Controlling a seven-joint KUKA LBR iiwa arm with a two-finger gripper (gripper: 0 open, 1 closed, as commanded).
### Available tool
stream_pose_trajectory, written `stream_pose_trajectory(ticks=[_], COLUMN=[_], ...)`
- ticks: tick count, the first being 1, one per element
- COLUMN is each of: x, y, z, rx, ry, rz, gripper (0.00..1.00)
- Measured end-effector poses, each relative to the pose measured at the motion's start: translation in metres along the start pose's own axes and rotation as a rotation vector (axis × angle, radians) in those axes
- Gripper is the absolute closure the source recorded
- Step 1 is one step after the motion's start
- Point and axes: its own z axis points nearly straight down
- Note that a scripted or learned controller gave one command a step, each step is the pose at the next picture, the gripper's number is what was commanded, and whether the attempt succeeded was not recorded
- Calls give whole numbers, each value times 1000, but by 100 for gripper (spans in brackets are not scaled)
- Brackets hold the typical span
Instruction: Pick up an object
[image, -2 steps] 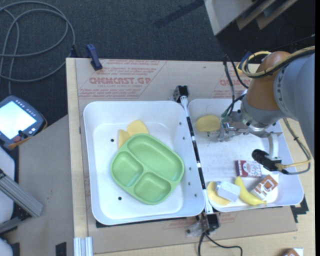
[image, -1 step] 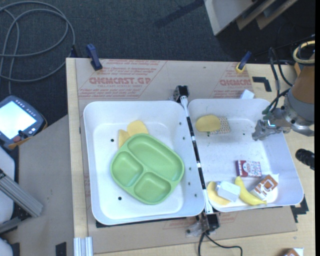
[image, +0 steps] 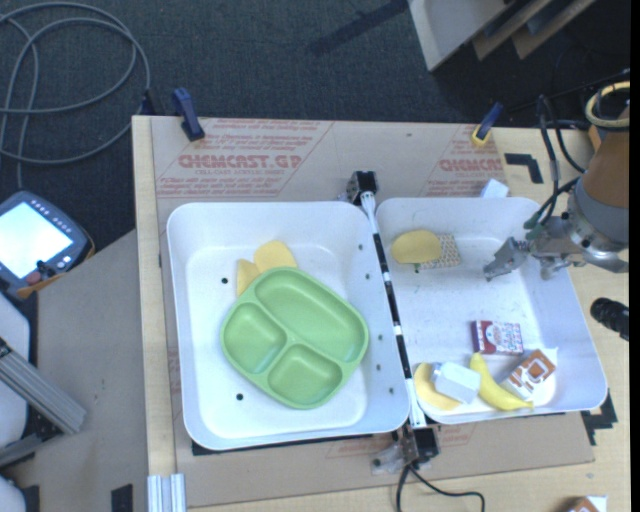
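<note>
My gripper (image: 508, 258) hangs over the upper right part of the right bin (image: 560, 300), reaching in from the right edge. Nothing shows in its grasp. Just left of it lies a yellow rounded object (image: 414, 245) with a grey speckled pad (image: 447, 252) against it. Toward the bin's front lie a small red and white packet (image: 497, 337), a banana (image: 496, 389), an orange and white box (image: 531, 372) and a white block (image: 456, 381) on a yellow piece (image: 426, 390).
The left bin (image: 200, 300) holds a green divided plate (image: 293, 338) with yellow pieces (image: 264, 261) tucked under its far edge. A ridge with black clips (image: 362, 185) separates the bins. Cables run along the arm at the right.
</note>
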Motion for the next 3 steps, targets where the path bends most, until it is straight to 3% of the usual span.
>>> stream_pose_trajectory(ticks=[1,2,3], x=[13,48,53], y=[-35,38,16], z=[101,21,101], rx=[1,-2,2], ry=[1,1,2], rz=[0,-1,0], gripper=[0,0,0])
